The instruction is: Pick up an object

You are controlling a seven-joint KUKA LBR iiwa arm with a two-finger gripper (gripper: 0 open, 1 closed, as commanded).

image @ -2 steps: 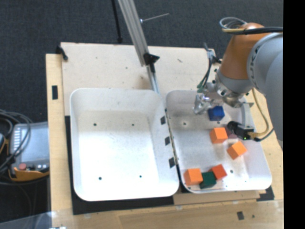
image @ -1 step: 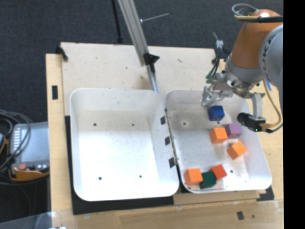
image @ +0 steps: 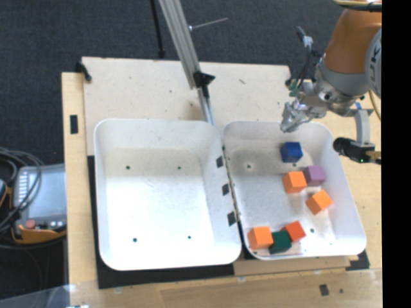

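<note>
Nothing is lifted yet: the arm's metal pincer (image: pixel 292 120) hangs just above the small blue cube (image: pixel 291 151) in the right white bin (image: pixel 343 207), its spread too blurred to tell.

A metal pole (image: pixel 183 40) slants over the bench (image: pixel 138 92); a grey device (image: pixel 40 197) sits left.
</note>
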